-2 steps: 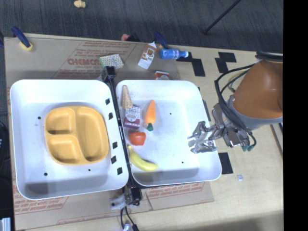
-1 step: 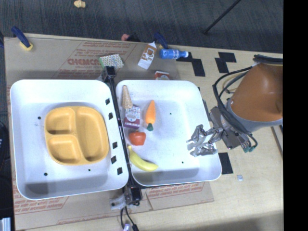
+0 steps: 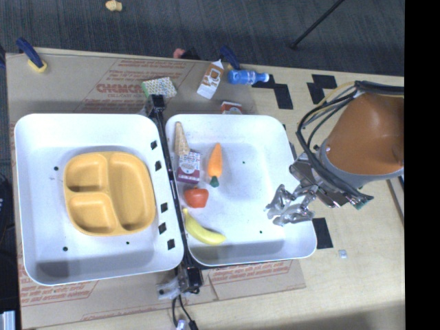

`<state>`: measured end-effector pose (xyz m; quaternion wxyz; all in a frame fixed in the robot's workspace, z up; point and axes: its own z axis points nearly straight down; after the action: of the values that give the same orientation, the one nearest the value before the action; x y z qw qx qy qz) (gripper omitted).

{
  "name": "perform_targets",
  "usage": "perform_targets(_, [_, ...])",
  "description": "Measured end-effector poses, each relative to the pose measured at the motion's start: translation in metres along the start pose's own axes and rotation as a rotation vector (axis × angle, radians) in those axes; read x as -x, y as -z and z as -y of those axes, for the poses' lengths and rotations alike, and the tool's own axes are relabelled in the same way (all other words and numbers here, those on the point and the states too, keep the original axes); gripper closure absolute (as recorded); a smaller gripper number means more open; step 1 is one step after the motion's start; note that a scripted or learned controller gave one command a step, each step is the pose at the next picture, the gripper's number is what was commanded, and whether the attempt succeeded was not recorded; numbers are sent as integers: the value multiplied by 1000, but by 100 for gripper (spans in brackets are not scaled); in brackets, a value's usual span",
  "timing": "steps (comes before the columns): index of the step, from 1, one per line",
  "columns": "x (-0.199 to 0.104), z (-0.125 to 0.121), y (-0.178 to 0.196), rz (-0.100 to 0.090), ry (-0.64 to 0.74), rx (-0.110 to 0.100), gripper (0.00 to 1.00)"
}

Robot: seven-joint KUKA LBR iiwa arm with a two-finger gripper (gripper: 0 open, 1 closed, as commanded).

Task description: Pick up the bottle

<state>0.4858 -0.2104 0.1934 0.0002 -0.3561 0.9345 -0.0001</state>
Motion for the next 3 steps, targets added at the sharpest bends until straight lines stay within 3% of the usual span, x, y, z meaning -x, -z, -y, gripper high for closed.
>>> perform_targets(2, [-7, -6, 11, 0, 687, 0, 100])
perform_targets(3, [48, -68, -29, -1, 896, 4, 100])
